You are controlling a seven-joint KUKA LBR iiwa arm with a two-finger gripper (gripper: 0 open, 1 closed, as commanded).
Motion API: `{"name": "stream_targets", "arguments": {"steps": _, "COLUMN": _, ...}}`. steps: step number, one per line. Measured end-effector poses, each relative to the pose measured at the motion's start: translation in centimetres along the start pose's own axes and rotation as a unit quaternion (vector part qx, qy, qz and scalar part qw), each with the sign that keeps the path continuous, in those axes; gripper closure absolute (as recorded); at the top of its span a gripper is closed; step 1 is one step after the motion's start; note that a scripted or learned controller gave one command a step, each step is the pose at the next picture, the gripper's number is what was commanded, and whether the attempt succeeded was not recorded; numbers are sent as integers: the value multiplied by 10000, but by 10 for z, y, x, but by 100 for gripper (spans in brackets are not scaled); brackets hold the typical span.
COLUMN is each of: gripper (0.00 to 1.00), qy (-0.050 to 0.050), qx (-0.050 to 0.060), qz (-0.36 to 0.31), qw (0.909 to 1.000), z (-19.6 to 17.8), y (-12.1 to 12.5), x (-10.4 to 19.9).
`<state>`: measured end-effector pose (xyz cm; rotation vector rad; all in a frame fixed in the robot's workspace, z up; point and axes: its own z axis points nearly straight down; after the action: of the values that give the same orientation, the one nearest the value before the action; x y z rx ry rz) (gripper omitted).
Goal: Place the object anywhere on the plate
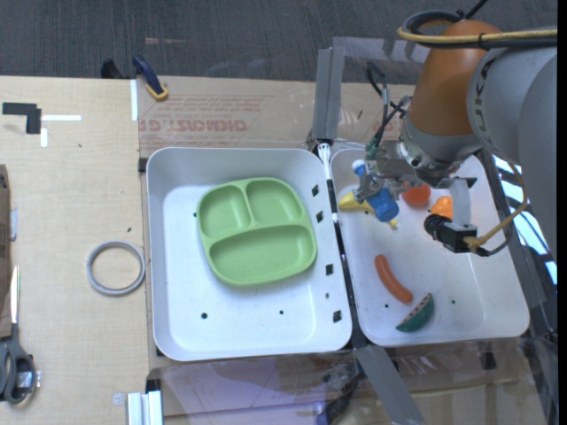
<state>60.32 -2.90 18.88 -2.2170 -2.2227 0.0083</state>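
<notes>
The blue toy (384,207) lies in the right bin (496,312), to the right of the green plate (257,230). It is not on the plate. A yellow toy (351,202) pokes out just beside the blue toy, on the side nearer the plate. The gripper (379,182) hangs right over these two toys. I cannot tell if it is open or closed, or if it has hold of the blue toy.

Farther right of the plate, past the blue toy, sit a round orange-red toy (415,195) and a small orange toy (441,206). A red sausage (392,278) lies to the plate's right and a bit lower in the view. A watermelon slice (415,313) lies lower still.

The plate has three parts and nothing on it. It sits in the middle of the left bin (159,264).

The grey arm (523,96) with its orange band (452,69) is up and to the right of the plate.

Left of the plate, out on the wooden bench (71,193), lies a ring of tape (116,266). Scissors (13,361) lie farther left and lower. A blue clamp (151,76) sits above and left of the plate.
</notes>
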Motion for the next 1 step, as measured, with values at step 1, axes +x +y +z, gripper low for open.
{"name": "stream_targets", "arguments": {"steps": 1, "gripper": 100, "qy": 0, "qx": 0, "qz": 5, "qw": 10000, "z": 0, "y": 43, "x": 58}}
